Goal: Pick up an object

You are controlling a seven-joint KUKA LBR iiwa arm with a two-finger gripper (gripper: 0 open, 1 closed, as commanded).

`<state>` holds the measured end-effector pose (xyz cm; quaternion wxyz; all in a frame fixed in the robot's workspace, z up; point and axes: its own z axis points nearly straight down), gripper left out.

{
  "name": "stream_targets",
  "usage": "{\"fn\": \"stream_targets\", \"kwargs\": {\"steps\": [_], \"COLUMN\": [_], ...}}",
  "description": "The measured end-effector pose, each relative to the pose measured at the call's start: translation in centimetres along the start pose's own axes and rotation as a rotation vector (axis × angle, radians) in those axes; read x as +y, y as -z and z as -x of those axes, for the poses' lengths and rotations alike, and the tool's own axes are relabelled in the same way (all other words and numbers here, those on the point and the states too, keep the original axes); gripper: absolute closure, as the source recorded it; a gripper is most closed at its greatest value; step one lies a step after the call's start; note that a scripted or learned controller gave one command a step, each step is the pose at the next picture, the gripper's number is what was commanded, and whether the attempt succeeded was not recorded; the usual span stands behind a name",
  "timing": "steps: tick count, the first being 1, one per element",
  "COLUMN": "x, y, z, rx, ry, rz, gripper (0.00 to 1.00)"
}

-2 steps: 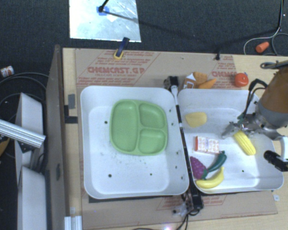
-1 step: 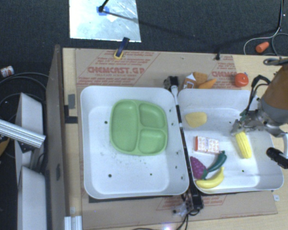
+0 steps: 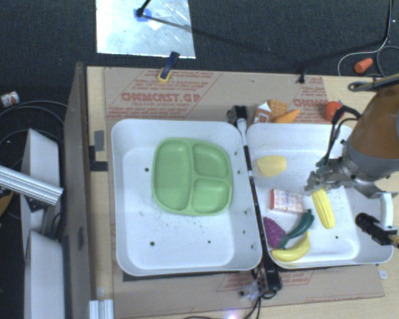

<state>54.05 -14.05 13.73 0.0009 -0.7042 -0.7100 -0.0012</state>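
My gripper (image 3: 318, 181) hangs low over the middle of the right bin (image 3: 346, 138), its arm coming in from the right. Directly below its tip lies a yellow corn cob (image 3: 323, 209), top end touching or nearly touching the gripper. A small red-and-white box (image 3: 288, 201) lies just left of the cob. A pale yellow lemon-like piece (image 3: 270, 165) rests further up and left. Along the bin's front sit a green pod (image 3: 300, 224), a yellow banana (image 3: 293, 250) and a purple grape bunch (image 3: 274, 230).
The left bin (image 3: 136, 178) holds a green divided plate (image 3: 191, 177). Behind the right bin, on the cardboard, lie an orange carrot-like piece (image 3: 286, 116) and an orange ball (image 3: 332, 110). A black divider (image 3: 251, 178) runs between the bins.
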Motion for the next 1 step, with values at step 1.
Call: {"fn": "stream_targets", "kwargs": {"steps": [1], "x": [0.39], "y": [8.45], "z": [-7.19], "rx": [-0.001], "ry": [0.003], "rz": [0.008], "gripper": [1.00]}}
